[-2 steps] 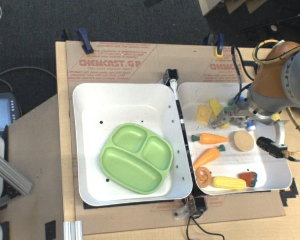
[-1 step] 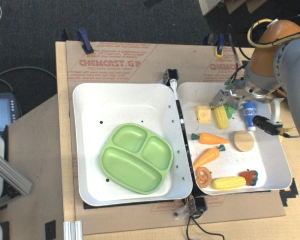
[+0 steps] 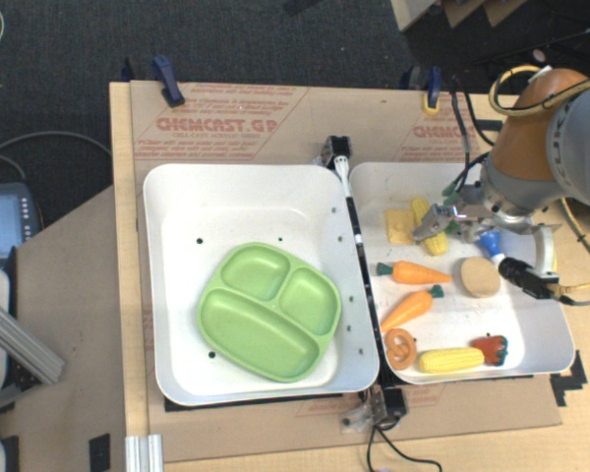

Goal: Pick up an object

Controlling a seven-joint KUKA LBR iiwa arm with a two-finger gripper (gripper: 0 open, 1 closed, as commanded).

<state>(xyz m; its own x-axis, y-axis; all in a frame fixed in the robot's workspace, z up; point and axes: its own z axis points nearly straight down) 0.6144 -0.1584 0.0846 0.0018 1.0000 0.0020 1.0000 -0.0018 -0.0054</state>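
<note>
My gripper (image 3: 439, 226) is low in the upper part of the right bin (image 3: 546, 347), reaching in from the right. It sits right over a small yellow toy piece (image 3: 436, 245) and beside a pale yellow cheese wedge (image 3: 401, 227). A blue object (image 3: 489, 242) lies just right of the gripper, partly hidden by the wrist. Below are two orange carrots (image 3: 420, 273) (image 3: 406, 310), a tan round potato (image 3: 480, 276), a pretzel (image 3: 400, 346), a corn cob (image 3: 449, 361) and a red item (image 3: 490, 347).
The left bin (image 3: 177, 224) holds a green divided plate (image 3: 268, 310). A black divider strip (image 3: 356, 244) runs between the bins. The arm's orange band (image 3: 531, 131) and cables hang over the right bin's upper right corner.
</note>
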